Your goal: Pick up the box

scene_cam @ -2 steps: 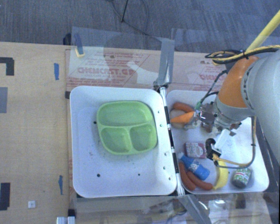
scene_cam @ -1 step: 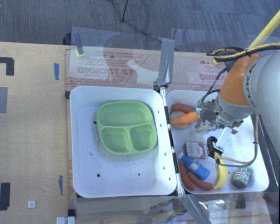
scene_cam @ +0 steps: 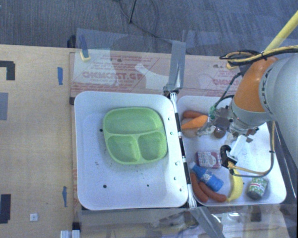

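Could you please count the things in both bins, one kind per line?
Plate: 1
Carrot: 1
Sausage: 3
Box: 1
Bottle: 1
Banana: 1
Can: 1
Total: 9

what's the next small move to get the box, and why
Probably shift the gripper a little toward the view's bottom, over the small pink box, before lowering. The gripper sits by the carrot at the right-hand bin's upper end, while the box lies apart from it, just above the blue bottle.
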You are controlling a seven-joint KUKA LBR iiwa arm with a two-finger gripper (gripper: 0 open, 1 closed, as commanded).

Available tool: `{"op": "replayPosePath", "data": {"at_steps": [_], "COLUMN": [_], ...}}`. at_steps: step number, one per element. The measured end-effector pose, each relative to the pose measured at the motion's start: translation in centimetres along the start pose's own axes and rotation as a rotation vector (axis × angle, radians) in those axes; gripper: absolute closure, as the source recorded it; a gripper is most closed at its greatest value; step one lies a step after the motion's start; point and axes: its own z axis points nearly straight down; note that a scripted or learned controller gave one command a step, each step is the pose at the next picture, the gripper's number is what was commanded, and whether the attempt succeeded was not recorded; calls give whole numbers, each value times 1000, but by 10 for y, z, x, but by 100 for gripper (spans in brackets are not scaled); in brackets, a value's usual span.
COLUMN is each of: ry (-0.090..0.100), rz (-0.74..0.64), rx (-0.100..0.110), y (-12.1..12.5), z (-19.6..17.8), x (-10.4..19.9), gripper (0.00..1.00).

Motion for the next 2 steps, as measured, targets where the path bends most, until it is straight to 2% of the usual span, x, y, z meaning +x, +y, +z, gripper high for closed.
{"op": "replayPosePath", "data": {"at_steps": [1,2], "ry": [2,2], "rz": [3,3], "rx": [7,8], "y": [-45,-45], "z": [-110,-110], "x": [25,25], "gripper": [0,0]}}
